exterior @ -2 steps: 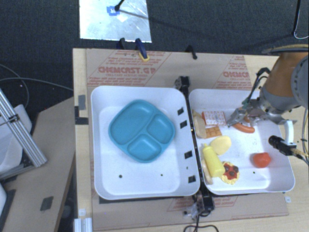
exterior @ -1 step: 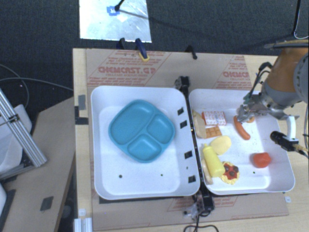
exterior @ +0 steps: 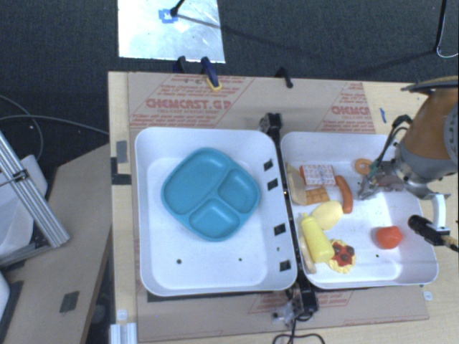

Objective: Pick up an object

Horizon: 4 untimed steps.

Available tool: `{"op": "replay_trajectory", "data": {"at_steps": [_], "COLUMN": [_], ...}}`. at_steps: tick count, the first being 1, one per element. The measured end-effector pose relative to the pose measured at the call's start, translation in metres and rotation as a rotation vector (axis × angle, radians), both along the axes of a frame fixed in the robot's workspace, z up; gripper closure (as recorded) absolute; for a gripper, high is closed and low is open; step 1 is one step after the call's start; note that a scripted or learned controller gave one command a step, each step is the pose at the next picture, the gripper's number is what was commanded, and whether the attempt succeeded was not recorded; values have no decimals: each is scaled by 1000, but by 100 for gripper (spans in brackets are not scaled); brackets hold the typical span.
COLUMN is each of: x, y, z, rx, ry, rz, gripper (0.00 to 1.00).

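Note:
The right bin [exterior: 412, 272] holds several toy foods. An orange-red sausage [exterior: 345, 192] lies near its middle, with a small orange ring [exterior: 362, 166] behind it and a red tomato [exterior: 388, 237] toward the front right. A pale yellow fruit [exterior: 326, 213], a yellow bottle [exterior: 316, 239] and a pizza slice [exterior: 343, 256] lie at the front left. A red-and-white cracker [exterior: 318, 174] rests on a waffle [exterior: 301, 193] at the back left. My gripper [exterior: 368, 187] is low in this bin, just right of the sausage and below the ring. Nothing is visibly held.
The left bin [exterior: 215, 267] carries a blue divided plate [exterior: 210, 193]. A black divider with clips [exterior: 280, 192] runs between the bins. My grey and orange arm [exterior: 430, 145] leans over the right bin's back right corner. Cardboard [exterior: 237, 99] lies under both bins.

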<state>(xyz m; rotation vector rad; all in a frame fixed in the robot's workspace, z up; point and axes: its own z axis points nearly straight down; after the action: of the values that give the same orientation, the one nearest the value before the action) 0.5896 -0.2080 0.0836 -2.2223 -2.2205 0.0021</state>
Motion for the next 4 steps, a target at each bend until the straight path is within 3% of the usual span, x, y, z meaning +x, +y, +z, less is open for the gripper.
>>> {"op": "replay_trajectory", "data": {"at_steps": [1, 2, 3, 4], "x": [2, 40, 82, 54], "y": [1, 39, 113, 178], "z": [1, 2, 3, 48], "rx": [0, 0, 2, 33], "ry": [-3, -7, -8, 2], "rz": [2, 9, 13, 16], "gripper": [0, 0, 0, 0]}}
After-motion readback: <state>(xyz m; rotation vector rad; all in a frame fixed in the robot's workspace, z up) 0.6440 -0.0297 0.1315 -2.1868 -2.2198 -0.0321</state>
